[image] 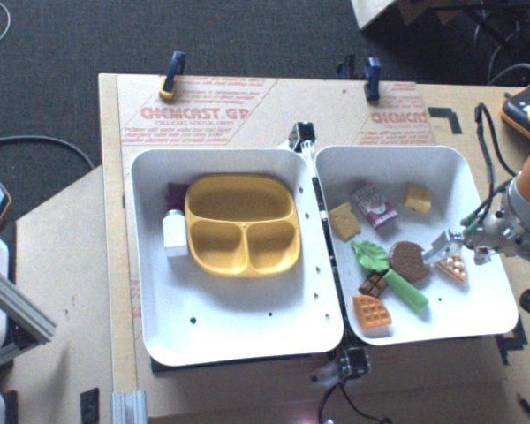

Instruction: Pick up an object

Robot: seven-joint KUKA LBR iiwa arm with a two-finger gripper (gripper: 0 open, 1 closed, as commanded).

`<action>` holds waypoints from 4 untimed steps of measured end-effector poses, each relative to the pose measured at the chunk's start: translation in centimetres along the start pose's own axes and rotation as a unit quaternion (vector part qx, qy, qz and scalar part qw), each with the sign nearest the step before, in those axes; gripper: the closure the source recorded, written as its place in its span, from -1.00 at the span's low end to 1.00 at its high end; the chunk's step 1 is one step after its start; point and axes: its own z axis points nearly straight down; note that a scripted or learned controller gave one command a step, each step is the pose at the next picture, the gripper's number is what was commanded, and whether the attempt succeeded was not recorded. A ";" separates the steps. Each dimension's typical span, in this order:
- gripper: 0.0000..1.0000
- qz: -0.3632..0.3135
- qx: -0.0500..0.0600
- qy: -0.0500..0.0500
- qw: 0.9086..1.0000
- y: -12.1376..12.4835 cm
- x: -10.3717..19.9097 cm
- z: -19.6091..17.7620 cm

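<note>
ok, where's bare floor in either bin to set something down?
Left bin: open floor in front of the yellow divided tray, and a strip to its right. Right bin: bare along the back wall behind the tan block, and the front right corner. Crowded: middle and front left, around the brown cookie, green piece, waffle and gripper.

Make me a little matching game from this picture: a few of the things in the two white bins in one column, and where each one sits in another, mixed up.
Things:
1. yellow divided tray
2. waffle
3. small white bottle
4. pale yellow cube

Places:
A. right bin, near the far wall
B. left bin, in the middle
C. right bin, by the near edge
D. left bin, against the tray's left side

Pairs: 1-B, 2-C, 3-D, 4-A
</note>
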 end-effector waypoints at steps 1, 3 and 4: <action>-1.00 -0.002 -0.006 -0.002 1.000 0.3 0.0 -0.6; -1.00 -0.001 -0.008 0.000 1.000 -0.2 -0.2 9.9; 1.00 -0.001 -0.010 -0.002 1.000 -0.2 -0.3 8.8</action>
